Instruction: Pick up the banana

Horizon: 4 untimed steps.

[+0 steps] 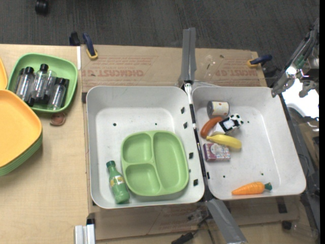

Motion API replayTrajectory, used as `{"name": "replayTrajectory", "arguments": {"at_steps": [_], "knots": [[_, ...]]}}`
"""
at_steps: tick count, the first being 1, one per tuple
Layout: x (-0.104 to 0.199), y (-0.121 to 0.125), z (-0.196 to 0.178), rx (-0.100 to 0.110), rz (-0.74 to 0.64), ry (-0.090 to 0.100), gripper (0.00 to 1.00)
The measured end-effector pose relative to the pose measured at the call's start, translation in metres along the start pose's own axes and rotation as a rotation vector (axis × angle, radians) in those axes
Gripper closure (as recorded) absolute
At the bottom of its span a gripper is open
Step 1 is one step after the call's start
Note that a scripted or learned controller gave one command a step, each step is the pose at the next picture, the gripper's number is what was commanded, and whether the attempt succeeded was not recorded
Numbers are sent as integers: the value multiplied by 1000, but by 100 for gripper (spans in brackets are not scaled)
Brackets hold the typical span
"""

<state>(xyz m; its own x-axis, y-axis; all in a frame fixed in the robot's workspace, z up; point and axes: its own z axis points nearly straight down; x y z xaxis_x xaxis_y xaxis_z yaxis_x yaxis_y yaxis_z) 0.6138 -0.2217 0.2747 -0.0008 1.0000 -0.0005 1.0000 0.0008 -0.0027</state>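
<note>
The yellow banana [224, 141] lies in the right bin [274, 151], in its left half, pointing left to right. A red-orange sausage [210, 125] touches it on the upper left, and a purple box [217, 152] sits right below it. A black-and-white toy [233, 122] stands just behind the banana. My gripper [293, 74] hangs at the view's right edge, over the bin's far right corner and well away from the banana. It is blurred and partly cut off.
A small can [218, 107] and an orange carrot [250, 188] also lie in the right bin. The left bin [101, 116] holds a green divided plate [155, 163] and a green bottle [117, 182]. A green tray of bottles [43, 83] and stacked yellow plates [18, 131] sit at far left.
</note>
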Motion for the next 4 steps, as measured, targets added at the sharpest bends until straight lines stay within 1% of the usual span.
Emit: {"name": "replayTrajectory", "arguments": {"at_steps": [1,2,3,4], "knots": [[41,36,97,-2,-243,0,0],[58,4,159,-27,-313,-9,0],[74,-30,166,-41,-178,-11,0],[75,-27,153,-46,-177,-9,100]]}}
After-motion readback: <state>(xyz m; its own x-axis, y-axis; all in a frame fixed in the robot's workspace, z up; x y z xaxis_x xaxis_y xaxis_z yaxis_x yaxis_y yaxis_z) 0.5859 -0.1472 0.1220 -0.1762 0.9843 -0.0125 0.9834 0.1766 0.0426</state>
